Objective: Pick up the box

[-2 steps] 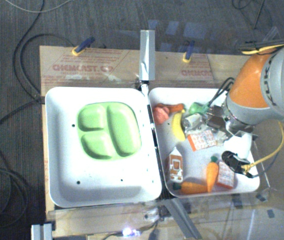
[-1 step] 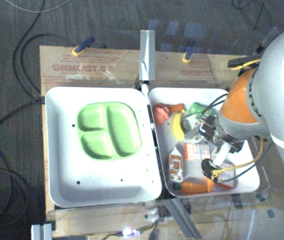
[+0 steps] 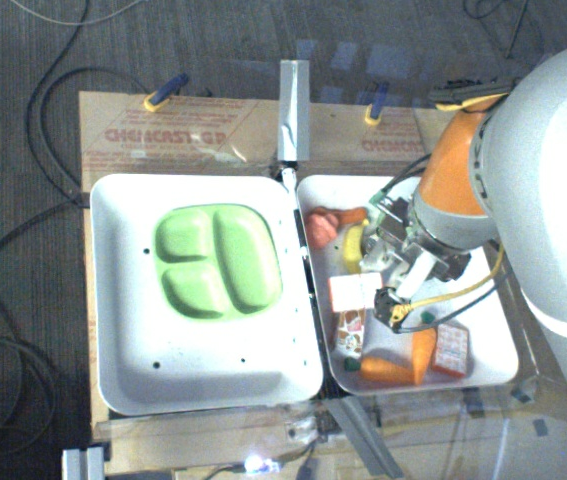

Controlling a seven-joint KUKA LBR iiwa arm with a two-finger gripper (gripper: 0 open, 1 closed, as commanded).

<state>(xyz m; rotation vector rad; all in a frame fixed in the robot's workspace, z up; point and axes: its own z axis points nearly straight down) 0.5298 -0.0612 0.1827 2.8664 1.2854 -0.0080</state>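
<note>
Reaching in from the right, the grey arm (image 3: 543, 188) with its orange band (image 3: 455, 168) hangs over the right bin (image 3: 508, 353), its gripper (image 3: 378, 293) low above the clutter; whether anything sits between the fingers cannot be told from this angle. Beside it, the left bin (image 3: 113, 268) carries a green sectioned tray (image 3: 219, 261) at its middle. In the right bin, a white box (image 3: 353, 292) lies just beside the gripper, touching or nearly touching it. Below that box stands a small printed carton (image 3: 351, 335), with an orange carrot-like piece (image 3: 393, 370) and a red-and-white patterned box (image 3: 451, 351) near the front wall. A pink lump (image 3: 321, 228) and a yellow item (image 3: 352, 248) lie toward the back.
</note>
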